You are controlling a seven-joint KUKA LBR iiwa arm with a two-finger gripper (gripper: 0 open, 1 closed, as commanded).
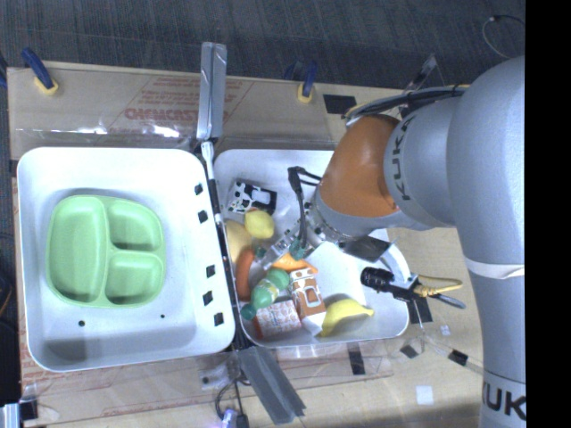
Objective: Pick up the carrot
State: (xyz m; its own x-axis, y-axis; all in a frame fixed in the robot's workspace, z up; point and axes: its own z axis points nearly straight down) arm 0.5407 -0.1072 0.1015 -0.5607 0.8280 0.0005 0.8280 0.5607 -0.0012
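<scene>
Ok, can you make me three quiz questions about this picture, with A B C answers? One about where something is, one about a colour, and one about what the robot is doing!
1. Where is the carrot?
A. In the right bin, by its left wall
B. On the green tray
C. On the floor

2. What colour is the divided tray in the left bin?
A. Red
B. Green
C. Blue

3. Where is the gripper now?
A. Over the left bin
B. Down among the toys in the right bin
C. Outside both bins

Answers:
1. A, the orange carrot lies along the right bin's left wall.
2. B, the tray is light green.
3. B, the arm reaches into the right bin's pile.
</scene>
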